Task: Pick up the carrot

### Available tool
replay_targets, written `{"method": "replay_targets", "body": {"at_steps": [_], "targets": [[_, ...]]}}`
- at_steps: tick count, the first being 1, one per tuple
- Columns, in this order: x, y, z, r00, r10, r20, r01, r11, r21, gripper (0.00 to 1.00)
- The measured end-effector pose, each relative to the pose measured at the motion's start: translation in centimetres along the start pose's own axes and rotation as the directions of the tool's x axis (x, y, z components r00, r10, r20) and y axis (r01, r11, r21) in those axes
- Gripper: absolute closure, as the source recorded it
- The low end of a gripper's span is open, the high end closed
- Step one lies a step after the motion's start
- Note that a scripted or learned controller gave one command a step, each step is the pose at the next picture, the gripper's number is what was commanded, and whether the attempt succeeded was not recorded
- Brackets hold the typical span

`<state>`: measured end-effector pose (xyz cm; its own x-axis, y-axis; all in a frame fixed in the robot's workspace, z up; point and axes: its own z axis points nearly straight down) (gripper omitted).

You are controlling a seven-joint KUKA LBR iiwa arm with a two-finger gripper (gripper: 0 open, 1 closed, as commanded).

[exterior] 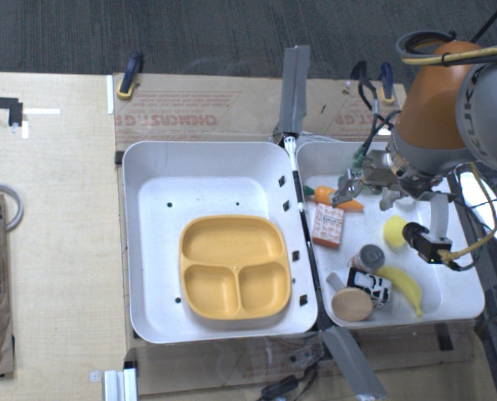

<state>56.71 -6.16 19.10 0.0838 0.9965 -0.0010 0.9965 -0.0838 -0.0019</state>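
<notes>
The carrot is small and orange with a green end. It lies near the far left corner of the right bin, partly hidden under the gripper. My gripper hangs down right over the carrot's middle, at or just above it. The grey arm with its orange band reaches in from the right and covers the bin's far right part. An orange tip of the carrot pokes out on the gripper's right side.
Just in front of the carrot lies a red and white box. A yellow lemon, a banana, a black and white can and a tan round lid fill the near half. The left bin holds a yellow divided plate.
</notes>
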Motion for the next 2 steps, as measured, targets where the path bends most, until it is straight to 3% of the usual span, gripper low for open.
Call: {"method": "replay_targets", "body": {"at_steps": [1, 2], "targets": [[-3.2, 5.5, 6.6, 0.984, 0.180, 0.001, -0.180, 0.984, 0.000, 0.00], [0.5, 5.0, -0.1, 0.999, -0.032, 0.001, 0.032, 0.999, -0.002, 0.00]]}}
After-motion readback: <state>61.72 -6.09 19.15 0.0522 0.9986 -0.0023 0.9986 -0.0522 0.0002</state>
